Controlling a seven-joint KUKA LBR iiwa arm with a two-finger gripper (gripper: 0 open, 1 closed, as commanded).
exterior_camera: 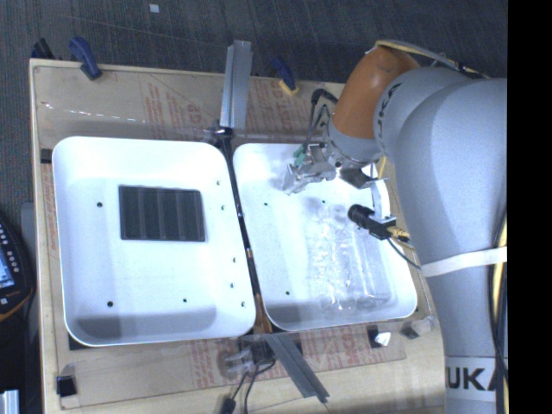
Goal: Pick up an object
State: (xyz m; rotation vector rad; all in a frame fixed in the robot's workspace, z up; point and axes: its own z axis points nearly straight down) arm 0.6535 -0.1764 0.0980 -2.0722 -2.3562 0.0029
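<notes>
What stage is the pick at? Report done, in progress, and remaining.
Done: the grey arm's tool is over the right white bin.
In progress: nothing visibly grasped; tool state unclear.
Remaining: pick an object, either the clear crinkled plastic bottle or the dark ridged rectangular block.

Objects available for picking: a dark ribbed slab (162, 213) in the left bin and a clear plastic item (345, 261) in the right bin.

The dark ribbed slab is a flat, grey-black rectangle crossed by upright grooves that divide it into about four bands; it lies flat on the left bin's floor, long side across the view, in the upper middle of that bin and apart from every wall. The clear plastic item is transparent and crinkled, showing only as pale glints against the white floor; it lies lengthwise in the right half of the right bin, stretching from near the middle down toward the near right corner. Its exact outline cannot be told.
</notes>
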